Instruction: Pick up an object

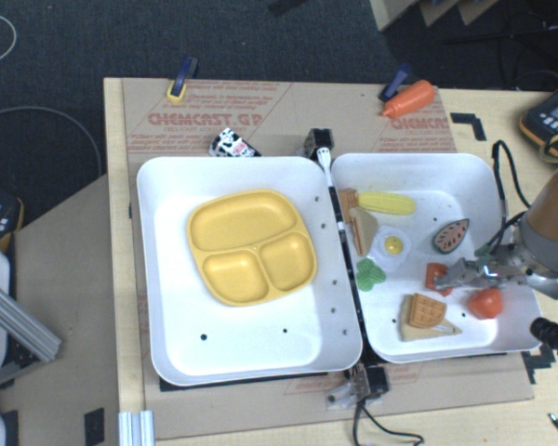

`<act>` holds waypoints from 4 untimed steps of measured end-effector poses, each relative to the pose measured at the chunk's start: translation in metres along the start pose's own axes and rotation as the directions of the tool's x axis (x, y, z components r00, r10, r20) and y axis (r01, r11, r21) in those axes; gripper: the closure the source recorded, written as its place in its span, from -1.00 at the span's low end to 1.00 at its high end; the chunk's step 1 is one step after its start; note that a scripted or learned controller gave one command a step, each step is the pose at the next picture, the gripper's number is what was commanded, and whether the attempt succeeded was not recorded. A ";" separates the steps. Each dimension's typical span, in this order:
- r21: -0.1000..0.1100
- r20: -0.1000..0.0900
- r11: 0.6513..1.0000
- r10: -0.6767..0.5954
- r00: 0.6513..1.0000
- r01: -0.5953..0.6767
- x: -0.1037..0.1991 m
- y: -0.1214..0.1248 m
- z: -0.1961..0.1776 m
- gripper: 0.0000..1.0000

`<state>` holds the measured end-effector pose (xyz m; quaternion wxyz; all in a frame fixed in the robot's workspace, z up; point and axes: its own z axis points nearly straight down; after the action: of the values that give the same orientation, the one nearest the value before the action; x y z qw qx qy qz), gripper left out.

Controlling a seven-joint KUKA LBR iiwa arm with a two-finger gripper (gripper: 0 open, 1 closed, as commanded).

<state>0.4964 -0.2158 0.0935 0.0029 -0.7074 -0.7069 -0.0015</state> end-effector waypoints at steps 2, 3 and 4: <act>-0.016 0.007 1.000 -0.001 1.000 0.001 -0.001 0.006 -0.010 1.00; -0.008 0.010 1.000 -0.001 1.000 0.001 -0.004 -0.002 -0.067 1.00; -0.010 0.010 1.000 -0.003 1.000 0.003 0.001 0.006 -0.127 1.00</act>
<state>0.5027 -0.2155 0.2203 -0.0043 -0.7064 -0.7078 -0.0015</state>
